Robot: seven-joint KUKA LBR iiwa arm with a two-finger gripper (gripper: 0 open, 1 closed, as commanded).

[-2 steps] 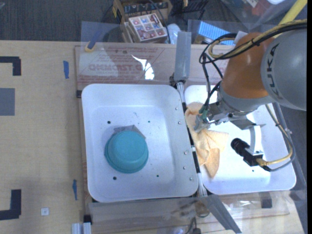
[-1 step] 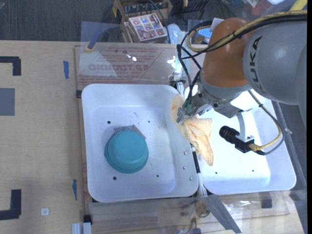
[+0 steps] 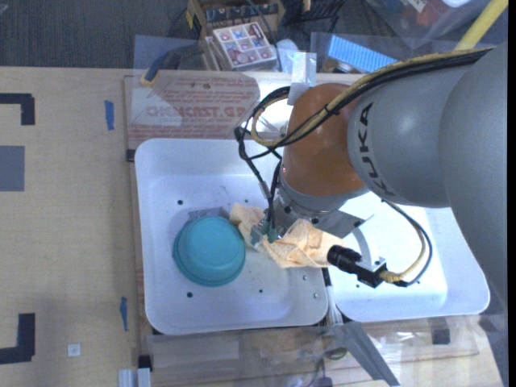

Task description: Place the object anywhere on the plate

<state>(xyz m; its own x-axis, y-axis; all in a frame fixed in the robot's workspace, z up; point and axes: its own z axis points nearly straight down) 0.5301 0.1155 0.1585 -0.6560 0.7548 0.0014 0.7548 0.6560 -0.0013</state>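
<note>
We find the tool [image 3: 267, 232] down on the crumpled tan cloth [image 3: 297, 247] (grip state cannot be told), lying at three o'clock of the round teal plate [image 3: 210, 251] in the left white bin [image 3: 161, 192].

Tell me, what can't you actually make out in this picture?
- Gripper, camera view: the arm's wrist hides most of it, so open or shut is unclear.
- Cloth: partly under the gripper; whether it is held is unclear.
- Right bin: the arm covers much of it.
- Bowl: upside down, inside hidden.
</note>
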